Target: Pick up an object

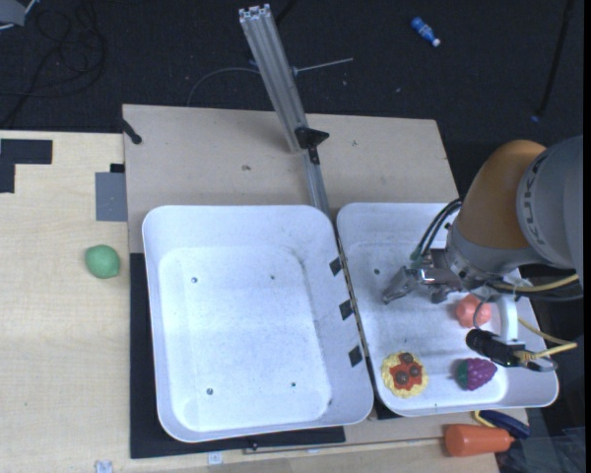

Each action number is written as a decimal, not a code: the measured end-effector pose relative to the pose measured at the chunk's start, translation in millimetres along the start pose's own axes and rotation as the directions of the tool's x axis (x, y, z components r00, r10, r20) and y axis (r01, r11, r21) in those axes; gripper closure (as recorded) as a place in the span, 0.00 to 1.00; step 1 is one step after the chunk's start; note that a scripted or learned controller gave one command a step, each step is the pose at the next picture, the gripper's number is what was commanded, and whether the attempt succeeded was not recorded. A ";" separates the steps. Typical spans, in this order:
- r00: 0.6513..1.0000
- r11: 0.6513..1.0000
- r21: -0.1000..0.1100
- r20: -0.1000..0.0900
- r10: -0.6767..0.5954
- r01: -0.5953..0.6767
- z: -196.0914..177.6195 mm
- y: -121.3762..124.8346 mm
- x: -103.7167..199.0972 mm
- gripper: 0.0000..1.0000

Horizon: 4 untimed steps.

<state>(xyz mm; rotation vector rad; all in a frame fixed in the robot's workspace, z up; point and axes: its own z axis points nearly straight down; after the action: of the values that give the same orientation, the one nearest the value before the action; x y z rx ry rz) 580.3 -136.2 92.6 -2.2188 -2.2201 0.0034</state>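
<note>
Plastic toys lay in the right-hand bin (374,227): a pinkish-orange round thing (469,310) tucked against the arm's wrist, a purple bunch of grapes (478,372) near the front rim, and a small yellow pizza slice with red dots (404,373) just beside the grapes. The gripper (398,288) hung low over the bare floor of that bin, pointing toward the divider, and its fingers looked spread a little with nothing between them. The pizza slice sat nearest in front of it, apart from the walls, so it seemed the likeliest pick. I judged it light, hard and a bit slick, flat enough that the fingers would need to close across its narrow width close to the bin floor, or it might skid away. The grapes looked knobbly and easier to pinch across the middle. The pink thing sat too far under the arm to reach cleanly. Out on the worktop (39,294) rested a green ball (102,261), and an orange carrot (478,439) lay past the bin's front edge.
</note>
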 end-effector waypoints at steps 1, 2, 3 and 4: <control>1.000 1.000 -0.003 0.000 0.003 -0.003 -11.7 0.6 -1.3 1.00; 1.000 1.000 -0.008 0.001 0.001 -0.001 -73.1 -1.2 2.5 1.00; 1.000 1.000 -0.007 0.001 0.001 -0.001 -115.1 0.5 4.5 1.00; 1.000 1.000 -0.008 0.001 0.001 -0.001 -173.5 -2.4 -3.5 1.00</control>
<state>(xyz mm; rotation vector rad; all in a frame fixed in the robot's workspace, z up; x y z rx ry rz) 578.6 -139.7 266.2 -2.2250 -2.2232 -0.0039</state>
